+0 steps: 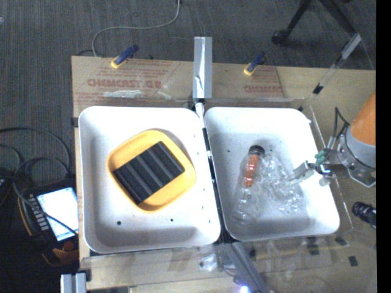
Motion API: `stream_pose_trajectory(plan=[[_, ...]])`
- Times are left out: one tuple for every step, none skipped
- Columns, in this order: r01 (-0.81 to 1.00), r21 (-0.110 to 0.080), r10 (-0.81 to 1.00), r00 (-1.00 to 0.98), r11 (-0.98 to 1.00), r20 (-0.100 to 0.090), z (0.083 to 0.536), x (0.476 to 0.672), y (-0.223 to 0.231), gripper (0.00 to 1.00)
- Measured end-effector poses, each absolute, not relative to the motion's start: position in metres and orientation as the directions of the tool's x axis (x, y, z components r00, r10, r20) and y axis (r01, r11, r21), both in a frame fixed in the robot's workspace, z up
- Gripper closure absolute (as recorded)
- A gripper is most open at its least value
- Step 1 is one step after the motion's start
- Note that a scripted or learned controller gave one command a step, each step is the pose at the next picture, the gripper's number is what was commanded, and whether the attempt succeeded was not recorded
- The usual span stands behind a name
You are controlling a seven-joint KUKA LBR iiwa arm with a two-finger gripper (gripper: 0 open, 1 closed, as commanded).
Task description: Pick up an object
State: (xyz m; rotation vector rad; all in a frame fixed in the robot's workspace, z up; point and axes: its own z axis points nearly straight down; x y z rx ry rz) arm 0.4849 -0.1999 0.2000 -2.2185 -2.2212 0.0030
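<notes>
The two-finger gripper point(307, 168) was positioned low at the right bin's point(215, 163) edge, presumably for reaching the clear plastic bottle with an orange label point(249, 179) lying beside crumpled transparent wrap point(280, 185); its grip state could not be told

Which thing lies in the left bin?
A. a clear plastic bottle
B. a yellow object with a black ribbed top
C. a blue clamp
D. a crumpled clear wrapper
B: the yellow object with a black ribbed top lies in the left bin; the clear bottle lies in the right bin.
</notes>
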Motion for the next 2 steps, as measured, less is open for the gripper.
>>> stream_pose_trajectory(plan=[[1.000,0.016,1.000,-0.025,0.025,-0.005,0.092,0.534,-0.145,0.00],[0.983,0.004,0.983,-0.181,0.181,-0.008,0.140,0.511,-0.120,0.00]])
